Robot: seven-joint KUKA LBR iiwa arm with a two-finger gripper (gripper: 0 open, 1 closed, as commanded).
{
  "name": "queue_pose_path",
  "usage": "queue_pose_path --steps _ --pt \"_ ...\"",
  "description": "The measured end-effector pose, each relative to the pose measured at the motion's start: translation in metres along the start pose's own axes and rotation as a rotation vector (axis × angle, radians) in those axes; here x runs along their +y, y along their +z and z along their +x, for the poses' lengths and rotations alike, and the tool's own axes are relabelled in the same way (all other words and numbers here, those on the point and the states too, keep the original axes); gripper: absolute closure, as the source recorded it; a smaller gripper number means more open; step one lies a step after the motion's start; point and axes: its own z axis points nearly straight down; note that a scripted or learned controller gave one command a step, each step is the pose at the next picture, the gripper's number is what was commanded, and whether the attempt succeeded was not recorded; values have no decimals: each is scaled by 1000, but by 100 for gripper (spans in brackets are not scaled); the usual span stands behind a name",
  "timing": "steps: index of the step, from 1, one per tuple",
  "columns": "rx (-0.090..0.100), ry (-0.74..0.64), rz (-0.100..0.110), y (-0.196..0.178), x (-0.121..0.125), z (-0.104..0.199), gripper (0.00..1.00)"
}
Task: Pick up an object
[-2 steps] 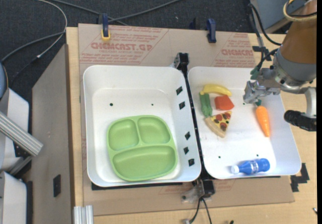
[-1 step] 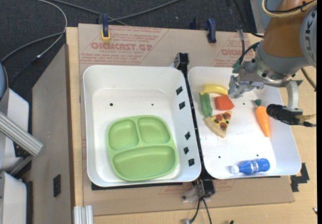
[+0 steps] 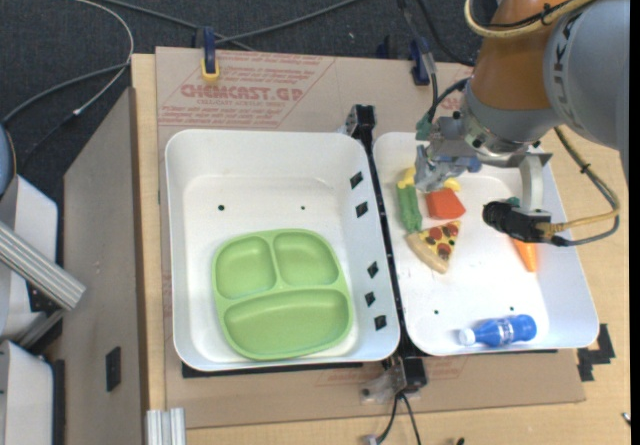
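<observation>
Your gripper (image 3: 437, 176) sits low in the right bin (image 3: 570, 318), right over a cluster of toy food; whether it has closed on anything you cannot tell from here. Just under it lie a red block (image 3: 447, 203), a green pod (image 3: 409, 208) and a pizza slice (image 3: 439, 244), all likely light, hard, slick plastic. Take the block across its flat sides. Farther out sit a carrot (image 3: 526, 254), a blue bottle (image 3: 499, 331) and, in the left bin, a green tray (image 3: 283, 292).
</observation>
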Motion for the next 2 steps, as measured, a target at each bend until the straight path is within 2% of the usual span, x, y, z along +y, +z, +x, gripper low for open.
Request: queue_pose_path --steps 1,2 --pt "1 1 5 8 0 57 100" --pt "1 0 -1 -7 6 113 100"
